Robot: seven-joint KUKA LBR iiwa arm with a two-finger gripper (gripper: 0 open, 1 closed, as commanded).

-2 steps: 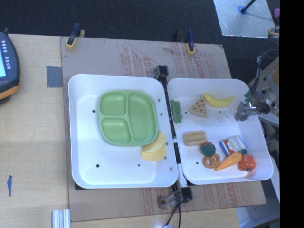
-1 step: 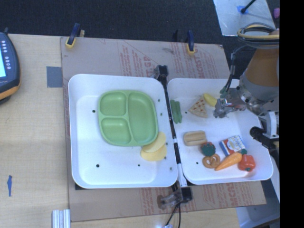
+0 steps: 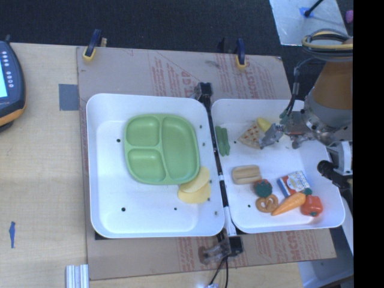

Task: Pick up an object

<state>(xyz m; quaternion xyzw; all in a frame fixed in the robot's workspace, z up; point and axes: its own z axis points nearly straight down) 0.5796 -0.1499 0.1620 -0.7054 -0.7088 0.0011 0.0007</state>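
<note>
Hovering beside the tan triangular pizza-slice toy [image 3: 251,137], our fingers [image 3: 271,137] (we cannot tell their opening) risk nudging it aside.

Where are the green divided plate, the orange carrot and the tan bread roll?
green divided plate [image 3: 162,149]: camera view, centre ridge.
orange carrot [image 3: 288,204]: camera view, mid-body.
tan bread roll [image 3: 246,174]: camera view, top middle.

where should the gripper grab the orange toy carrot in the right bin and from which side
Grip the orange toy carrot across its thicker middle, coming straight down from above. It lies flat and slanted, its narrow end by the brown pretzel and its thick end against the red toy pepper, so close across the width.
</note>
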